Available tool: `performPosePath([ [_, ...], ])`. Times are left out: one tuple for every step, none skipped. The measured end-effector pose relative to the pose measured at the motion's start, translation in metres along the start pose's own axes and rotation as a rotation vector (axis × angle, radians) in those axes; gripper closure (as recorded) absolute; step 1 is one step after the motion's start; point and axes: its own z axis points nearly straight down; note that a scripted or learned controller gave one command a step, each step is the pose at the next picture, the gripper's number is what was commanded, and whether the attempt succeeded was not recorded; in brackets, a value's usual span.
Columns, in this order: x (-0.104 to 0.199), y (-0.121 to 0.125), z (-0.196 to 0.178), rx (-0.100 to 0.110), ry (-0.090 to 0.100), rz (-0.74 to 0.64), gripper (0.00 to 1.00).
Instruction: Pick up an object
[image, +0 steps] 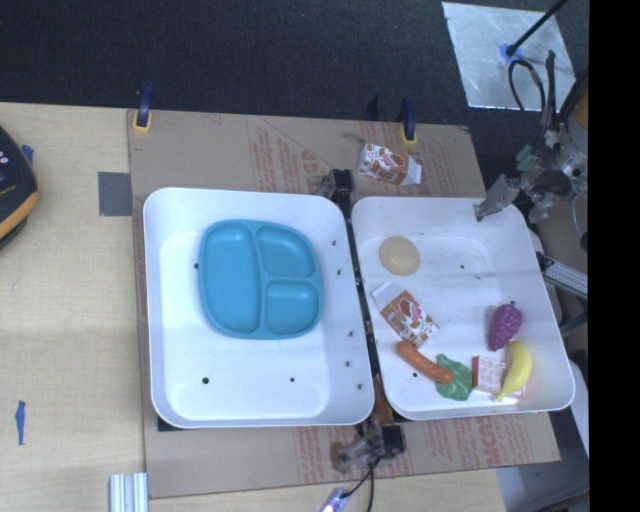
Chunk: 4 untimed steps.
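Two white bins are set side by side on a cardboard sheet (300, 150); the left bin (165, 300) is taken up by a blue divided plate (260, 278); the right bin (540, 300) is where the pickable stuff is found: a carrot (432, 367) near the front, a banana (517, 368) by the right wall, purple grapes (505, 323) just above it, a round cookie (400, 255) toward the back. The gripper (510, 195) is seen over the right bin's back right corner, nothing gripped; can't tell its state.
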Motion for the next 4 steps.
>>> performPosePath([
  [0.012,-0.013,0.001,0.001,0.0,0.0,0.0],
  [-0.004,-0.071,0.046,0.002,-0.001,-0.001,0.0],
  [-0.003,-0.085,0.134,0.002,0.001,-0.001,0.0],
  [-0.005,-0.085,0.123,0.002,-0.001,-0.004,1.0],
])
